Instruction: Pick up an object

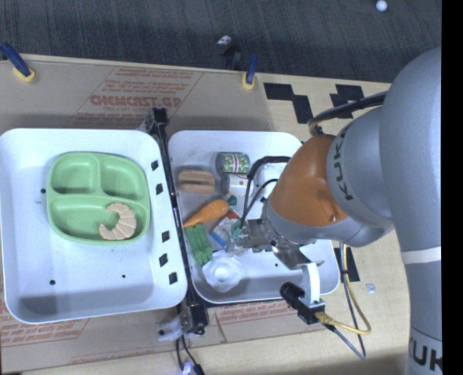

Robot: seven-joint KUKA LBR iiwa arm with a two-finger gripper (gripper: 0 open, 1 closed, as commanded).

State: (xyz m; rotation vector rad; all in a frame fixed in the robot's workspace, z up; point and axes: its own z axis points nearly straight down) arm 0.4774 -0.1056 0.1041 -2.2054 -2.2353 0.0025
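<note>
Arm [349, 186]: grey with an orange band, it reaches in from the right and hangs over the right bin, covering much of that bin's right half.
Hand [243, 237]: low inside the right bin, just right of the carrot; I cannot tell from here how it is set or whether anything sits in it.
Right bin [274, 141]: white and shallow, it carries a loose heap of small things along its left side.
Carrot [206, 212]: orange, lying at a slant near the middle of the heap.
Bread roll [196, 180]: tan, just above the carrot.
Can [233, 162]: green label, on its side, above and right of the carrot, near the bin's far wall.
Green piece [199, 244]: dark green, just below the carrot.
Clear cup [221, 272]: pale, translucent, below the carrot near the bin's front wall.
Left bin [28, 287]: white, left of the carrot's bin; it bears a green divided tray [98, 198].
Croissant [119, 221]: tan, curled, in the tray's lower compartment.
Counter [67, 88]: brown cardboard with red print under both bins.
</note>
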